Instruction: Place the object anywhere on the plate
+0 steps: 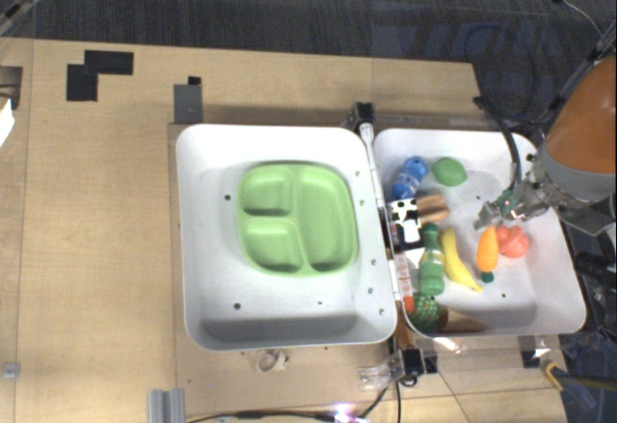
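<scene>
The arm (583, 137) enters from three o'clock, its orange band over the right bin's (554, 310) far edge; the gripper (509, 207) hangs low in that bin, just above the carrot (488, 249) and a red toy (514, 242); I cannot tell how its jaws stand. The green plate (295, 217) lies bare in the left bin (207, 315), at nine o'clock from the gripper. Banana (460, 260), green bottle (431, 262), blue toy (409, 175) and green ball (449, 171) crowd the right bin; no writing is legible.
</scene>
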Controlling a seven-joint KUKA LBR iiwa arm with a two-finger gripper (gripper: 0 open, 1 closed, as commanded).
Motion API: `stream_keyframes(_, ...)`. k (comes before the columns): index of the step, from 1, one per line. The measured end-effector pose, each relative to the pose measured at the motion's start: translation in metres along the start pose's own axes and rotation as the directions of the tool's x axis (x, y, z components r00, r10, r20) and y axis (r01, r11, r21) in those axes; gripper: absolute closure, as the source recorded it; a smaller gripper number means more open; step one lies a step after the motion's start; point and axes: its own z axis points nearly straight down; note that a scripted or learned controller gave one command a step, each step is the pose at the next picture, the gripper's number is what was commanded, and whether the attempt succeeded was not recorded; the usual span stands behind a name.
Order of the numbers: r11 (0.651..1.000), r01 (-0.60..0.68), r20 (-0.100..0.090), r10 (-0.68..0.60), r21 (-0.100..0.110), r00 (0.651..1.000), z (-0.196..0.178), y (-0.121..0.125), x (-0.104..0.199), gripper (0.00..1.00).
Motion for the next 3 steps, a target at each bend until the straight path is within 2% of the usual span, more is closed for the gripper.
stream_keyframes(1,0.983,-0.181,-0.003,0.181,-0.001,0.983,-0.024,0.038,0.062,1.0)
stream_keyframes(2,0.992,-0.124,-0.005,0.124,0.001,0.992,-0.004,0.105,0.131,1.0)
stream_keyframes(3,0.992,-0.129,-0.003,0.129,0.001,0.992,-0.005,0.103,0.128,0.0)
